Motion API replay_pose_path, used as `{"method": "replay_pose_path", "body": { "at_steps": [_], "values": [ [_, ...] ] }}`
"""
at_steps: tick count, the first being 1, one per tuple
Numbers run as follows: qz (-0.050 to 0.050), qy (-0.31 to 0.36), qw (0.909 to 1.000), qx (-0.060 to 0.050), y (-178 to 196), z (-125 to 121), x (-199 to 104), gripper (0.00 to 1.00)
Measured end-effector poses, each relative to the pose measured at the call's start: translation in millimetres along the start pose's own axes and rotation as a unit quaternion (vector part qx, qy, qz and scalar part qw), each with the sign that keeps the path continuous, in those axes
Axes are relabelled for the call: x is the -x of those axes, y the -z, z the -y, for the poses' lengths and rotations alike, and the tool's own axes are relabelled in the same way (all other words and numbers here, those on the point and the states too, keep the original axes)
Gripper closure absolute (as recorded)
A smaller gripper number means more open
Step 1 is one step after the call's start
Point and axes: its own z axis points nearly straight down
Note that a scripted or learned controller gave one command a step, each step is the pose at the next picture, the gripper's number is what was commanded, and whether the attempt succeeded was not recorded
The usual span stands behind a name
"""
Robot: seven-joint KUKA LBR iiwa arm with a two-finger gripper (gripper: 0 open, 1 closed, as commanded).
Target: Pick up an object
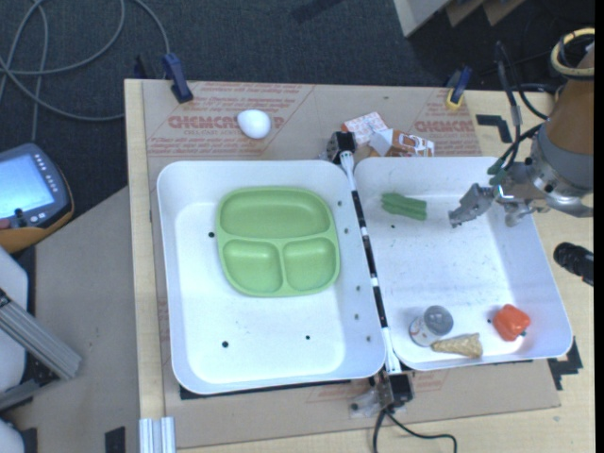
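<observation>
Several candidates for picking in the right bin [547, 281]: green oblong piece [404, 206] at about eleven o'clock of that bin, lying flat near its upper left corner; orange-red piece [511, 322] at about five o'clock, close to the lower right wall; small grey round thing [435, 322] at about seven o'clock, with a tan wedge-shaped piece [459, 346] just beside it on the lower side, seemingly touching. Gripper [469, 207] at about one o'clock of the same bin, reaching in over the upper right wall, fingers pointing leftward toward the green oblong piece but apart from it, nothing between them; spread or pressed together cannot be told from this angle. Behind it, grey arm [557, 163] with the orange band [571, 121] at the right edge, trailed by dark cables. In the left bin [189, 347], a light green divided tray [277, 241] lying flat at about twelve o'clock, one long compartment above two smaller ones. On the bench [151, 253] beyond the bins, a white egg-like ball [253, 123] at about eleven o'clock of the left bin, and crumpled wrappers [387, 138] near the top of the seam between the bins. Blue clamps [176, 76] at the bench's far edge.
</observation>
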Motion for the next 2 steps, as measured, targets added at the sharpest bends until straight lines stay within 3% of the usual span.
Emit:
{"method": "replay_pose_path", "body": {
  "at_steps": [1,2],
  "values": [
    [-0.001,0.001,1.0,-0.002,-80,-53,-27,0.0],
    [-0.001,0.001,1.0,-0.002,-141,-107,-29,0.0]
  ]
}}
